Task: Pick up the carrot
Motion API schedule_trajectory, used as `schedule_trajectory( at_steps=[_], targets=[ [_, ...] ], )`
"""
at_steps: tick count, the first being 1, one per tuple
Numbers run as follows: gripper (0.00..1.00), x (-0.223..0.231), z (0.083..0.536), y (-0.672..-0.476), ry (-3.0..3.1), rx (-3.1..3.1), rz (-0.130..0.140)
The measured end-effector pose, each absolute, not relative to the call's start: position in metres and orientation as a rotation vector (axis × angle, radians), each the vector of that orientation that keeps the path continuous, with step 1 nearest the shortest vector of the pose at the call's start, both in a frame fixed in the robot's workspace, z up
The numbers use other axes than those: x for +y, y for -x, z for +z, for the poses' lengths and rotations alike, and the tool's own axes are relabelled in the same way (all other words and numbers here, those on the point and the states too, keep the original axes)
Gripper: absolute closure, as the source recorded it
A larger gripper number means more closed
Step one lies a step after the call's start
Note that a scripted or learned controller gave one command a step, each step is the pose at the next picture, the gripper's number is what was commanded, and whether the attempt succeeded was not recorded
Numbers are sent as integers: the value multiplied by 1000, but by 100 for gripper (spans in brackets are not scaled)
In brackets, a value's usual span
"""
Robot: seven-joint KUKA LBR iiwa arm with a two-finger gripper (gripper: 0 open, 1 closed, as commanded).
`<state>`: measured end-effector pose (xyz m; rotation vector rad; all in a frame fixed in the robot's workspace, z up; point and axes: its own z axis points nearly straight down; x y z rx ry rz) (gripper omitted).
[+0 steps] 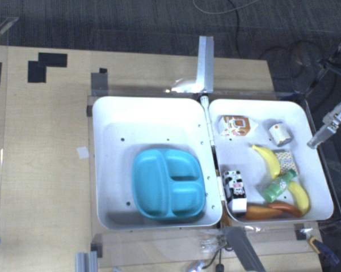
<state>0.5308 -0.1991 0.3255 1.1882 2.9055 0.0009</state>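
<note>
The orange carrot (260, 212) lies flat along the front wall of the right bin (323, 169), between a small black-and-white carton (235, 189) and a reddish long item (285, 208). My gripper (322, 135) hangs at the right bin's far right rim, well away from the carrot and up-right of it. Nothing shows between its fingers.
The right bin also holds two bananas (269, 159), a green bottle (278, 187), a small white can (278, 133) and an orange-printed packet (235, 126). A blue divided plate (168, 182) lies in the left bin (113, 129). A metal post (205, 67) stands behind the divider.
</note>
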Motion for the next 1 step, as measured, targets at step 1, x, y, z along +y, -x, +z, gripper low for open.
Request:
schedule_trajectory(
  at_steps=[1],
  targets=[
    [0,-203,270,-599,-839,3025,2]
  ],
)
